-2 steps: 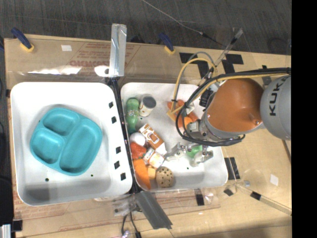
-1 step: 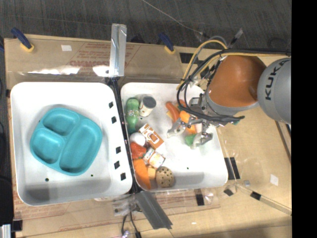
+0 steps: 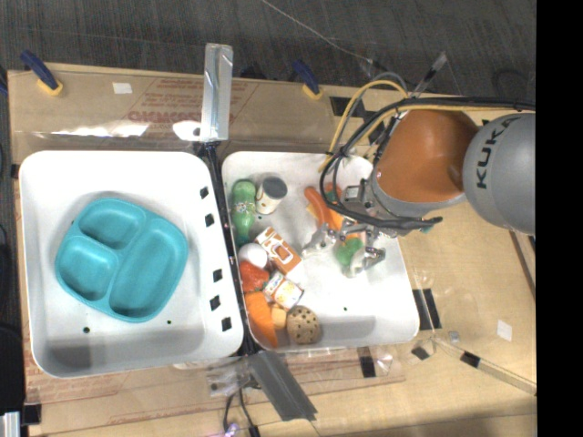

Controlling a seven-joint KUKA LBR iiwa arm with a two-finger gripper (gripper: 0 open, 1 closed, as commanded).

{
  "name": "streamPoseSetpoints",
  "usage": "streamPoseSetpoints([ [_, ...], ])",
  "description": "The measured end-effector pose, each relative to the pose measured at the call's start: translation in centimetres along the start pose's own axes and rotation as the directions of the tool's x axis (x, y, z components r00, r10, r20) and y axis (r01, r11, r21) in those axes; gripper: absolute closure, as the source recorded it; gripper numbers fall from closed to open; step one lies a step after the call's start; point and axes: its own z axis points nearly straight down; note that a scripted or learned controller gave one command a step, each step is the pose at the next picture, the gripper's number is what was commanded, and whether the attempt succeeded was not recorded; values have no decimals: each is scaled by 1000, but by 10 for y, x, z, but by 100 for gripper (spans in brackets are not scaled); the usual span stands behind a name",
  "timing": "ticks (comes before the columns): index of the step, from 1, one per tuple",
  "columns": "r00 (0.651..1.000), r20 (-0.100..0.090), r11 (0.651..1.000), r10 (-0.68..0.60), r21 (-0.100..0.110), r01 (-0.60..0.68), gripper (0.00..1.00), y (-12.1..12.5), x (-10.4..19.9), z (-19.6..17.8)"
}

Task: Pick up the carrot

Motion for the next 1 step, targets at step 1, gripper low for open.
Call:
streamPoseSetpoints([
  [1, 1000, 2, 1000, -5, 1, 5, 100, 0, -3, -11],
])
